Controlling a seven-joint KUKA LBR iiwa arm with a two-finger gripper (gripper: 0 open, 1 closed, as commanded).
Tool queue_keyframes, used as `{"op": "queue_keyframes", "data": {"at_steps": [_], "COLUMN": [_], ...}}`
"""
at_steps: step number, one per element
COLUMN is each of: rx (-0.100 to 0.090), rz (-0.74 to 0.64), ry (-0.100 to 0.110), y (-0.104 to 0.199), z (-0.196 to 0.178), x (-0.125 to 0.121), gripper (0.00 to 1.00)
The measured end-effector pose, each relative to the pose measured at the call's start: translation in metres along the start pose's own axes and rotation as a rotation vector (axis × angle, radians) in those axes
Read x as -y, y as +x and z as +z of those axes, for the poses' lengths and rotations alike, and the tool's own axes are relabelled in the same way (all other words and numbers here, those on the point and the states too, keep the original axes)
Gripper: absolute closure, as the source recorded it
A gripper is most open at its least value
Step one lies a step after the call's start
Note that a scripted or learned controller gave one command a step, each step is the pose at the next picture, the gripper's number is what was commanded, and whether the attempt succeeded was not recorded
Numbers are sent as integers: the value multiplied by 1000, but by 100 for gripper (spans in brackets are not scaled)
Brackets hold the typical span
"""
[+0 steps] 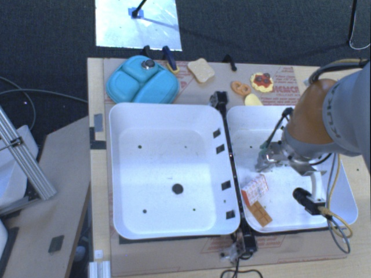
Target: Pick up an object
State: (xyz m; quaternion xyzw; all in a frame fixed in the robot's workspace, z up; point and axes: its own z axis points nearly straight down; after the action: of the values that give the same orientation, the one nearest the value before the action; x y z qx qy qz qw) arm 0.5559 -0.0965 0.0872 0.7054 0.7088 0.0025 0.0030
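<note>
My gripper hangs low in the right bin, left of the arm's grey and orange wrist. Its fingertips are small and dark against the bin floor. Just below it lies a white packet with red print, and beside that an orange waffle-like bar near the bin's front wall. A small dark disc rests on the floor of the left bin. Nothing shows between the fingers.
Behind the bins on the bench lie a blue lidded container, a toast slice, a pretzel, a small pizza toy and a yellow piece. A black cable end trails from the arm at the right bin's front.
</note>
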Motion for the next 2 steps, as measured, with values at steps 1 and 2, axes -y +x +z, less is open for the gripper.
{"op": "queue_keyframes", "data": {"at_steps": [1,2], "rx": [-3,-4], "rz": [-7,-6], "ry": [-2,7], "y": [77,143], "z": [-103,-97], "x": [10,34], "gripper": [100,100]}}
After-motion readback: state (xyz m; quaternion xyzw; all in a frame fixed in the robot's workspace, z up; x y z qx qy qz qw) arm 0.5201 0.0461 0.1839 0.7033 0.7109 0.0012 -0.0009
